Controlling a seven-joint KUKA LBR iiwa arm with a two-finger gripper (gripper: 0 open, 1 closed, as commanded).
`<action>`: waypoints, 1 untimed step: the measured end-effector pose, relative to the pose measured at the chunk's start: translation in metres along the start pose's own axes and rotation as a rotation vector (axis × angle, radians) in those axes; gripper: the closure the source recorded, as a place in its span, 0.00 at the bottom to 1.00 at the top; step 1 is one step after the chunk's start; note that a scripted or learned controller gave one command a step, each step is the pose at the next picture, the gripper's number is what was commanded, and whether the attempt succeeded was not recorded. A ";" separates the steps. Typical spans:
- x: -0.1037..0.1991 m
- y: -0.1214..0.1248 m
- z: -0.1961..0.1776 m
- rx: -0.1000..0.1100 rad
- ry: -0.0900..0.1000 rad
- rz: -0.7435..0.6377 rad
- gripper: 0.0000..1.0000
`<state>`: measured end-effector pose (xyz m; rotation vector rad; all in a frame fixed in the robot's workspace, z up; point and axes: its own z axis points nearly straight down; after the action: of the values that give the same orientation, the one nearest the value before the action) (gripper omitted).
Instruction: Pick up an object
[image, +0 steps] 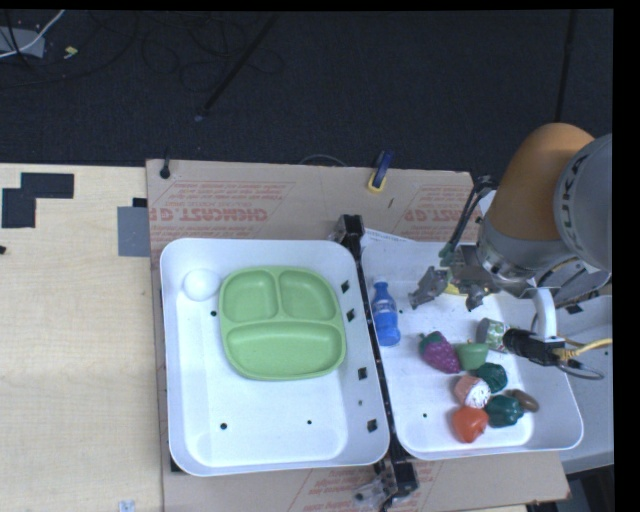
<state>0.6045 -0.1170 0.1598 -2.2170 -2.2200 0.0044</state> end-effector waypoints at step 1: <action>-0.002 0.006 0.060 -0.001 0.000 0.001 0.00</action>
<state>0.6104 -0.1193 0.1000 -2.2181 -2.2197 0.0037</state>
